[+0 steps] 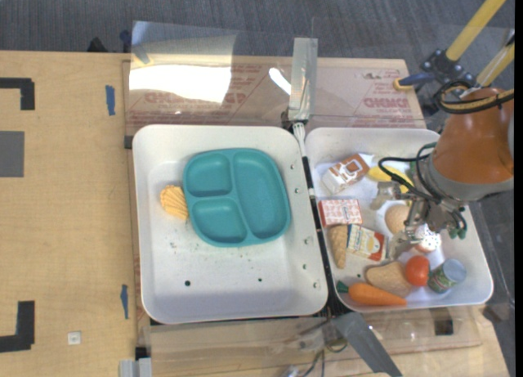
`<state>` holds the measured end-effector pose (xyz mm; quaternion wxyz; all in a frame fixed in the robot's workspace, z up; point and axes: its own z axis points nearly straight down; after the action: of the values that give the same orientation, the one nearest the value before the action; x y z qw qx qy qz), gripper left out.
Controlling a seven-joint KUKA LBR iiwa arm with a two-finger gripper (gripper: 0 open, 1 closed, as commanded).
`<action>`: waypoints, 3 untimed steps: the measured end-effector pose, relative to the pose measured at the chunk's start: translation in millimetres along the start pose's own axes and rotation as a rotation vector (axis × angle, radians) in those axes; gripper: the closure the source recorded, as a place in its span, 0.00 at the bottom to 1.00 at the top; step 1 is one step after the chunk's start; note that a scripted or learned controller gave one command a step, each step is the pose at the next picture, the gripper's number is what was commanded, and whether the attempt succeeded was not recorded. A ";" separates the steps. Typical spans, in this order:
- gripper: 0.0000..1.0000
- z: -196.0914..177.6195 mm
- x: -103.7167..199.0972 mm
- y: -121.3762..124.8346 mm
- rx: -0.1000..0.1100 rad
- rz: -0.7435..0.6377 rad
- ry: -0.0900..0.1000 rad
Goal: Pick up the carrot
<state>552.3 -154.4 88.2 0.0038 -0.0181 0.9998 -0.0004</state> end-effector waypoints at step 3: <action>0.00 -0.1 -14.1 23.0 0.000 -0.365 -0.004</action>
<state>565.5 -130.9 88.4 0.0056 -0.1992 0.9799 -0.0009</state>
